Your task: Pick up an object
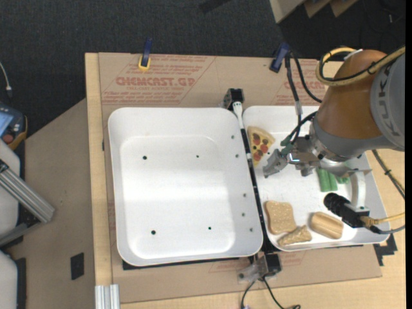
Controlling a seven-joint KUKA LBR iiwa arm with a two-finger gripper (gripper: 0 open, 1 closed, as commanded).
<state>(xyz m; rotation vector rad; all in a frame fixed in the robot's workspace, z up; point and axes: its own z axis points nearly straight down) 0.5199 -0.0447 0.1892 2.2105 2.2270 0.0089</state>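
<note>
1. The desk [161, 76], topped with a brown cardboard sheet, carries two shallow white plastic bins; the left bin [180, 185] serves as the landmark here, and the right bin [273, 118] touches its right wall.
2. The grey arm with its orange band [351, 102] hangs over the right bin, well right of the left bin.
3. The gripper [278, 163] sits low, just right of the left bin's right wall; whether it is parted or closed I cannot tell, and nothing shows held in it.
4. The tan toast-shaped toy slice [279, 215] lies right of the left bin's near right corner. It looks light, stiff and flat, so pinching across its thin edges seems best.
5. The tan bread-roll toy [326, 225], farther right, looks rounded and likely to slip.
6. The pizza-slice toy with red dots [260, 143] lies just beside the left bin's right wall, nearest the gripper. It is probably light and rigid; its narrow width suits the grasp.
7. The green block [328, 180] lies partly under the arm.
</note>
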